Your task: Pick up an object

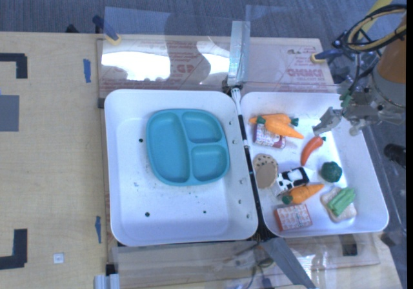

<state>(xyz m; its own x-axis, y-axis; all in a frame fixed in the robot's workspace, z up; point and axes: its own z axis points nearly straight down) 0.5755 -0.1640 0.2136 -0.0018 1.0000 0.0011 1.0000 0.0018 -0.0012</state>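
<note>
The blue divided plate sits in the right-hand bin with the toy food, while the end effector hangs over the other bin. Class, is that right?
Not quite. The camera view shows the blue divided plate alone in the left bin; the toy food, such as the carrot and red chili, lies in the right bin. The end effector hangs over that right bin.

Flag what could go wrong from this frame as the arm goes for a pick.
Crowding: the end effector hovers near the red chili pepper, close to the right bin's far wall, so a descent may clip the wall. The toys lie tightly packed; the lower carrot touches the cow figure, so a grasp might drag both.
</note>
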